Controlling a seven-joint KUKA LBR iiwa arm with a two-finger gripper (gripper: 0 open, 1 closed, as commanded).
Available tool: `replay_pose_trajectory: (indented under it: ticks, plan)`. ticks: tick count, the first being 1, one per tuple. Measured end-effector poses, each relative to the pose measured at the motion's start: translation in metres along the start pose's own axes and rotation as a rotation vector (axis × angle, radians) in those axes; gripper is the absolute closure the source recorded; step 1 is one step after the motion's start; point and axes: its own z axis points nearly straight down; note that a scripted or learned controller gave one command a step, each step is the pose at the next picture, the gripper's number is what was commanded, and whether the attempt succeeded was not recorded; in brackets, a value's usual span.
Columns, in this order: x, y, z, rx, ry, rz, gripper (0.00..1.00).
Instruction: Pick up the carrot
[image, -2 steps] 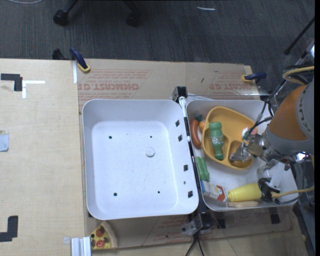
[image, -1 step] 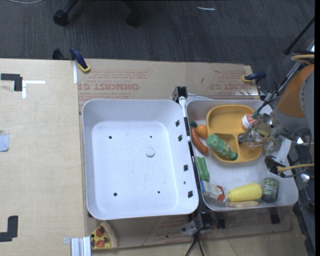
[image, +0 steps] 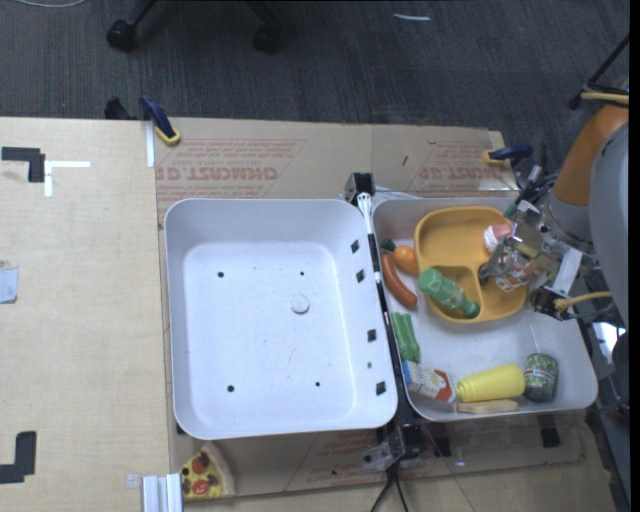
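Lying at the left edge of the right bin (image: 560, 345), the carrot (image: 404, 260) rests beside a red sausage (image: 398, 284), just left of the yellow bowl (image: 450, 235). The gripper (image: 505, 262) hangs over the bowl's right side, well apart from the carrot. I cannot tell how its grip stands.

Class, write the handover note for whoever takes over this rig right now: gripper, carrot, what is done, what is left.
Gripper: hovering over the right side of the yellow divided dish in the right bin; nothing seen between its fingers.
Carrot: lying against the right bin's left wall, beside the dish, apart from the gripper.
Done: nothing yet; the carrot is not picked up.
Left: shift the gripper left across the dish, descend on the carrot, grasp, lift.
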Motion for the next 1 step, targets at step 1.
replay_pose_trajectory:
  ticks: [1]
  plan:
    - [0.0329, -0.0009, -0.0061, -0.04, -0.029, 0.145, 0.0]
